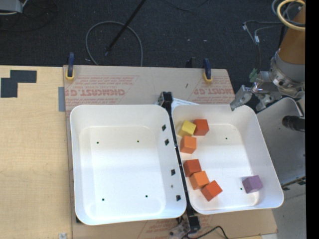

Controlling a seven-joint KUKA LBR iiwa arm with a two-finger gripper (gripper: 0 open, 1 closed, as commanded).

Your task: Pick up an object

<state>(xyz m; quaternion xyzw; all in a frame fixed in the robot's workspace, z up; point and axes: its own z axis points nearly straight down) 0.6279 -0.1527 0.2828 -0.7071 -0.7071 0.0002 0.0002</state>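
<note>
Grey arm with an orange band above the wrist, yellowish ring at its top; dark cables looped alongside; metallic grey gripper hardware below.

- Two white bins sit side by side: left bin, right bin.
- Cardboard sheet lies under them, printed in red.
- Two clamps, and, grip its far edge.
- Black cables loop on the dark floor.
- Wooden bench bears black tape.
</note>
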